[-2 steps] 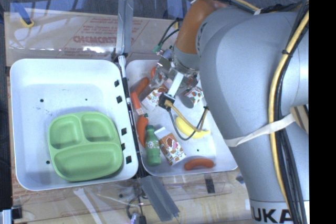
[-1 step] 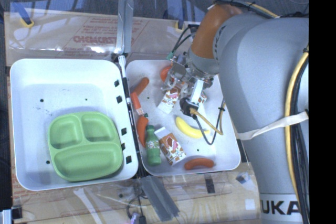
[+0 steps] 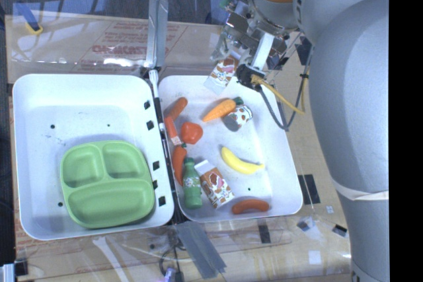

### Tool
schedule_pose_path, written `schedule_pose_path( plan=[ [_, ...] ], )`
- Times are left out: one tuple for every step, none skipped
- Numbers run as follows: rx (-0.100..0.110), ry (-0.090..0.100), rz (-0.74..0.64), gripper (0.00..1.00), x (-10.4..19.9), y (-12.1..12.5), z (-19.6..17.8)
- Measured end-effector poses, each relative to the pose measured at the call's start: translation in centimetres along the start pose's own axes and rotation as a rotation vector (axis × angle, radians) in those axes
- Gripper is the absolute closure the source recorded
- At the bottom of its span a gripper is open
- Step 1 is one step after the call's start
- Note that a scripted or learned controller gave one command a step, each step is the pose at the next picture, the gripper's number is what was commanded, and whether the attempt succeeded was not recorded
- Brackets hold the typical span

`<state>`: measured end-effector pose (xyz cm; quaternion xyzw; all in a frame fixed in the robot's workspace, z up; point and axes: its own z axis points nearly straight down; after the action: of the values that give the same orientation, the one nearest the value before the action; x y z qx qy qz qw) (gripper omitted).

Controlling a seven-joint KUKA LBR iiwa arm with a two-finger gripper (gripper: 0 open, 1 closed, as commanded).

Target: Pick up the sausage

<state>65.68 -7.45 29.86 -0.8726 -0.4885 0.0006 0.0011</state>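
The end effector [image 3: 228, 70] gripped a small carton [image 3: 221, 74] at the right bin's [image 3: 288, 165] twelve o'clock rim. The sausage [image 3: 250, 206] lay at five o'clock.

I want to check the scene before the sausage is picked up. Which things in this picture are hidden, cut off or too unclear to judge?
- Gripper: its fingertips merge with wrist parts and cables, so open or shut is unclear.
- Small carton at the far rim of the right bin: unclear whether it is held or only rests there.
- Label on the juice box: too small to read.
- Sausage: in full view near the front wall.
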Motion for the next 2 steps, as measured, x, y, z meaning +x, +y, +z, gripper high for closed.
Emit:
schedule_pose_path(
  plan=[
    [-0.002, -0.001, -0.338, 1.0, 1.8, -1.2, -12.5],
    [0.003, -0.002, -0.618, 1.0, 9.0, -5.6, -8.1]
  ],
)
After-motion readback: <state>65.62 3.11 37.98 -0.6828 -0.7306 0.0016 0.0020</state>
